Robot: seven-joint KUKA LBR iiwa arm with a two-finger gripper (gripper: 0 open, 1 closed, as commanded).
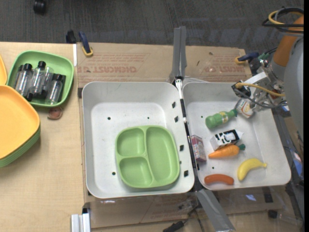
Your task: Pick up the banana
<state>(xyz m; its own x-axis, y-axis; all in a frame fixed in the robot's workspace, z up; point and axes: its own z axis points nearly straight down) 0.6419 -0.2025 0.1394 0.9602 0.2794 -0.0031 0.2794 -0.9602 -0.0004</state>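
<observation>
My gripper hangs over the far right corner of the right bin, with grey arm and orange band behind it at the view's right edge. Wires and metal parts clutter the tip, so I cannot tell how wide it stands or whether it has hold of anything. A small pale container lies just beside it, on its left and a little nearer the camera.

The banana lies on the bin floor well apart from my gripper, toward the bin's near edge and almost straight down the view from me, untouched.

- Between the banana and me, to my left: a green bottle on its side, a black-and-white box, and a carrot just left of the banana.
- A red sausage lies beyond the carrot at the near wall.
- A pink packet lies against the bin's left wall.
- Farther left, the left bin holds a green divided plate.
</observation>
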